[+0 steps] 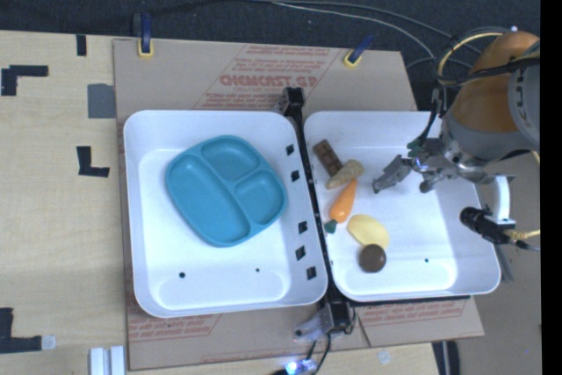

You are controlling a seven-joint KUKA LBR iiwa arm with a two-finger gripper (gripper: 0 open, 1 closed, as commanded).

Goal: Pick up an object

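Orange carrot, green-tipped, lies tilted in the right bin; hand hovers nearby, fingers apart, empty.

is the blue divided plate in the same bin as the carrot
No, the blue divided plate lies alone in the left bin, while the carrot lies in the right bin.

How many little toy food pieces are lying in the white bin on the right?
5, all toward its left side: a brown chocolate bar nearest the divider, a beige bread-like piece below it, an orange carrot, a yellow lemon-like piece, and a brown ball nearest the front.
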